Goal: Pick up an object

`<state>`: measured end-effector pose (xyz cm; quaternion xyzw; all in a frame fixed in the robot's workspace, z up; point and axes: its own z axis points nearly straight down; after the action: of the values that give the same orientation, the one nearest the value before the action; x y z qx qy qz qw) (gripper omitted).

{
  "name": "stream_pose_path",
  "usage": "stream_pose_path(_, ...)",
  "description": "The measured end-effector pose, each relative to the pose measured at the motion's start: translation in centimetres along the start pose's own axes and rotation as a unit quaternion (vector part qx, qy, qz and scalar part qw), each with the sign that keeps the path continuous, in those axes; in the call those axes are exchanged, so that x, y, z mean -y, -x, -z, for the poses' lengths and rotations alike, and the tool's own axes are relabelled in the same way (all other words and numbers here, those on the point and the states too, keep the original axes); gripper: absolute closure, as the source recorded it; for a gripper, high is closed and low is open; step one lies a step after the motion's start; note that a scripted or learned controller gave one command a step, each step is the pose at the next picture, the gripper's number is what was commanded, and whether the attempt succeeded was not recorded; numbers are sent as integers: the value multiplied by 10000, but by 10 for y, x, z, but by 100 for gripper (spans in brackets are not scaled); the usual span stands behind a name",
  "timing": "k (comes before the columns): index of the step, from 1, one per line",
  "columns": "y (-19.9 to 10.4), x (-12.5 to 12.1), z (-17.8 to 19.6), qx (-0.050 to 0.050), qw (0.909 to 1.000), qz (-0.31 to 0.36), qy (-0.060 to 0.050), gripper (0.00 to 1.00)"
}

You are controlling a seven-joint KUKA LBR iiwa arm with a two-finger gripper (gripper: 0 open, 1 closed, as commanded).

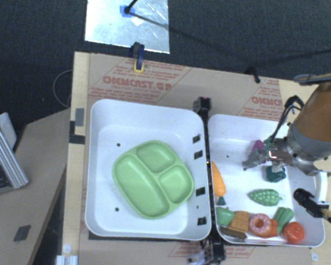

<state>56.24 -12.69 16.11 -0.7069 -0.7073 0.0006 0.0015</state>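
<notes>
Two bins: I'm working the right white bin (pixel 235 136); left white bin (pixel 102 152) bears a green divided plastic plate (pixel 152 179).
Gripper: two-finger gripper (pixel 260 158) low in the right bin; I can't tell its opening.
Nearest object: dark teal toy piece (pixel 275 175), just beside the gripper.
Others: bumpy green toy vegetable (pixel 264 196), pink-frosted toy doughnut (pixel 260 224), red toy tomato (pixel 294 231) along the near wall.
Advice: I'd centre over the teal piece, descend straight, avoid the wall.

Left bin (pixel 102 152): holds divided plate (pixel 153 179), near centre.
Right bin (pixel 235 133): just beside left bin, on worktop (pixel 159 79).
Right bin, left wall: carrot (pixel 218 179).
Right bin, front edge, left to right: bread slice (pixel 239 221), donut (pixel 260 224), pepper (pixel 283 216), tomato (pixel 294 231).
Behind donut: grape bunch (pixel 264 196).
Behind grape bunch: gripper (pixel 266 158), over right bin.
</notes>
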Motion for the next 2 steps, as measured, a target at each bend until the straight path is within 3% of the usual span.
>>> stream_pose_path(1, 5, -7, -57, 2, 10000, 2, 0, 0)
stream_pose_path(2, 5, -8, -77, 4, 10000, 1, 12, 0)
